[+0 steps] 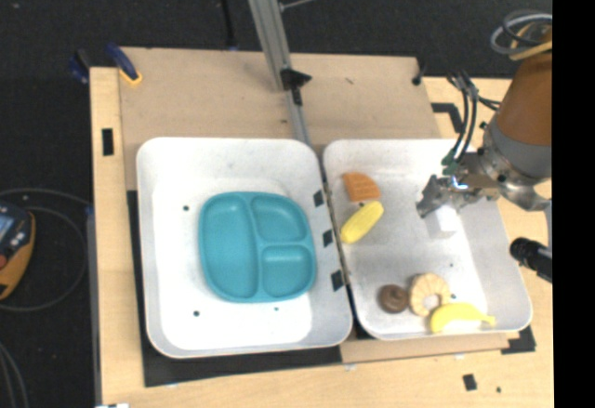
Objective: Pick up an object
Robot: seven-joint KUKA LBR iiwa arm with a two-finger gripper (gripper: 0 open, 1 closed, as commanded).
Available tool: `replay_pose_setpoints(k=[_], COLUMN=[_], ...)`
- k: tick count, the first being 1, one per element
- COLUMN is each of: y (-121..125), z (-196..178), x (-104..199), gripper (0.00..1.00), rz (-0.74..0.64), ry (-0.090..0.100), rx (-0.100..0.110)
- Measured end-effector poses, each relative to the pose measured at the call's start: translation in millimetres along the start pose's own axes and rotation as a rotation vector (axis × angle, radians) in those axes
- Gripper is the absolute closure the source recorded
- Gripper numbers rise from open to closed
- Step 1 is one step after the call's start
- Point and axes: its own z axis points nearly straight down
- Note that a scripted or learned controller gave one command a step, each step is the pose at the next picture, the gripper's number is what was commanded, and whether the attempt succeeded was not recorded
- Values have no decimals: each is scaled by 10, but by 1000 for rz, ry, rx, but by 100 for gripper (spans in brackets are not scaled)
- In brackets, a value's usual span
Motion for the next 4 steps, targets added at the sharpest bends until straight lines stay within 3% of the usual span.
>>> replay_pose_setpoints(k=[1,4], y=[13,427], z=[-149,180], x=[-12,1397], gripper=[100,100], rz=[0,-2], ry=[1,2], rx=[5,8])
